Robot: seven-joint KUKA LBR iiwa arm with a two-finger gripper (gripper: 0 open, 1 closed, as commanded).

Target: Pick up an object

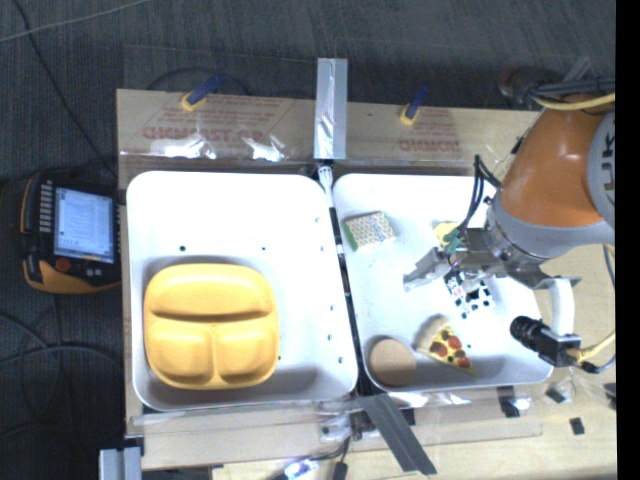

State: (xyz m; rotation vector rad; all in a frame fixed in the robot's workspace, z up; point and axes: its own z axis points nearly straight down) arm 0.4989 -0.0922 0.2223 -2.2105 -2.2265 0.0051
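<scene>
The right bin (400, 303) holds several small objects. A green-and-white checked block (368, 229) lies near its back left. A brown round piece (392, 360) and a toy pizza slice (446, 345) sit by the front wall. A small yellow-green item (446, 234) and a white piece with black dots (471, 294) lie partly under the arm. My gripper (440, 266) hangs over the middle of the right bin, between the yellow-green item and the dotted piece. I see nothing clearly held in it.
A large yellow moulded tray (211, 321) fills the front of the left bin (230, 203). The divider between the bins (340, 268) runs just left of the gripper. A handheld pendant (70, 230) lies off the bench at left.
</scene>
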